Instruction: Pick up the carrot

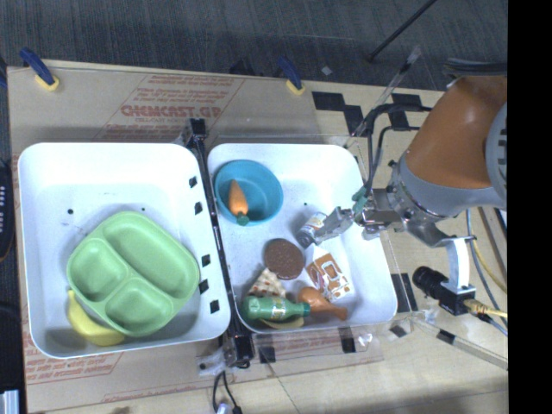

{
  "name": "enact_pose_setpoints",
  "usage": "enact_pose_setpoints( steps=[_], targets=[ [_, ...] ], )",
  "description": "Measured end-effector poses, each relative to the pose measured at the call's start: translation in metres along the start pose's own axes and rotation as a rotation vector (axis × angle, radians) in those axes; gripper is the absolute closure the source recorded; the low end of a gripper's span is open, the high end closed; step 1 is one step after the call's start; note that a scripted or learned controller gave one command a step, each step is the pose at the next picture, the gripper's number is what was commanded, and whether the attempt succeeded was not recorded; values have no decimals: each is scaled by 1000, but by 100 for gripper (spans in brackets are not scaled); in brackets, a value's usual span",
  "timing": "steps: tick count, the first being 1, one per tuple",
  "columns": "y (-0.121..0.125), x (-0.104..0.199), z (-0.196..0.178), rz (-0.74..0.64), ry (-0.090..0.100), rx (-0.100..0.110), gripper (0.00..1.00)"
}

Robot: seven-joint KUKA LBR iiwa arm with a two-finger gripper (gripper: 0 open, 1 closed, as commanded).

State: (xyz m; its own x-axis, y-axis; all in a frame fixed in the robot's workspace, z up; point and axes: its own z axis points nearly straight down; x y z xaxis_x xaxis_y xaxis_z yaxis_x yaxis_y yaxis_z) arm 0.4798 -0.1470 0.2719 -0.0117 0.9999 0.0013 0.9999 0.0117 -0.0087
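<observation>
The carrot [238, 199], small and orange with a green stub at its lower end, lies inside a blue bowl [263, 186] at the upper left of the right bin [336, 166]. My gripper [314, 228] reaches in from the right and hangs over the middle of that bin. It is to the right of and slightly below the bowl, apart from the carrot. Nothing shows in its grasp. The grey and orange arm [453, 149] sits over the bin's right wall.
A brown round disc [283, 258], a printed white and orange packet [329, 276], a green bottle [274, 309], a brown drumstick [323, 302] and a wedge-shaped toy [266, 282] crowd the right bin's front. The left bin [52, 179] holds a green divided plate [134, 272] over a yellow bowl [86, 324].
</observation>
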Motion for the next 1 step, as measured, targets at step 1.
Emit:
enact_pose_setpoints(
  steps=[1],
  targets=[
    [31,54,122,-148,1,9,0]
  ],
)
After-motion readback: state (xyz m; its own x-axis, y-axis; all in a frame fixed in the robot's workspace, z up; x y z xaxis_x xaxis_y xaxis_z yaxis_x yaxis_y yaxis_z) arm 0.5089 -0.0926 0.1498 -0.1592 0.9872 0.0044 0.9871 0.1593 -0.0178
